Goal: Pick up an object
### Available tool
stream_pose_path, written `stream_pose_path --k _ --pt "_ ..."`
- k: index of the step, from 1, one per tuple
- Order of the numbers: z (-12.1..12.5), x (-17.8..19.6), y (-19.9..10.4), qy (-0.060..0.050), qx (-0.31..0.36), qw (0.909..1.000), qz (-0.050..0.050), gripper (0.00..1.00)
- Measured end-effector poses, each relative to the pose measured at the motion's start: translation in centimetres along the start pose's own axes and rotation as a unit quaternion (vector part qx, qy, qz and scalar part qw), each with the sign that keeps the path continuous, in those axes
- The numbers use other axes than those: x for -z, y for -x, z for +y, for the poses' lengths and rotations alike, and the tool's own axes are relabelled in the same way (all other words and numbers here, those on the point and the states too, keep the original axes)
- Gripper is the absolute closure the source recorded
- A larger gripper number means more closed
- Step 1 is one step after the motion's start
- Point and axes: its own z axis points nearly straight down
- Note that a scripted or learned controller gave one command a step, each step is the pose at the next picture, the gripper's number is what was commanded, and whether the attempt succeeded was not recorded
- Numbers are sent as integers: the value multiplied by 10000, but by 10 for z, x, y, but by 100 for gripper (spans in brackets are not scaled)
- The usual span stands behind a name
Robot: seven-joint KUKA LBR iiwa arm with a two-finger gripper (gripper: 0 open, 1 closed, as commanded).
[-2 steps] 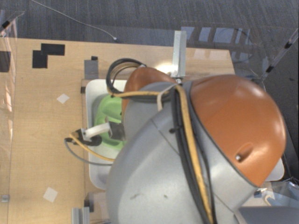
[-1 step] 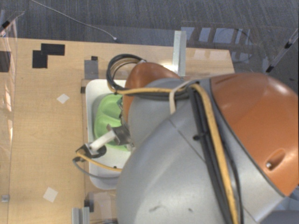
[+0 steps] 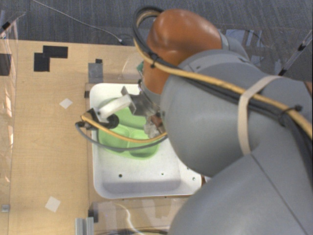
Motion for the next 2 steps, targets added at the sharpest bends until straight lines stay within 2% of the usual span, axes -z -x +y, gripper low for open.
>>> stream_pose_path --k 1,2 --pt "2 -151 6 45 -821 9966 -108 100" --pt "0 9 0 6 -219 9998 -6 100"
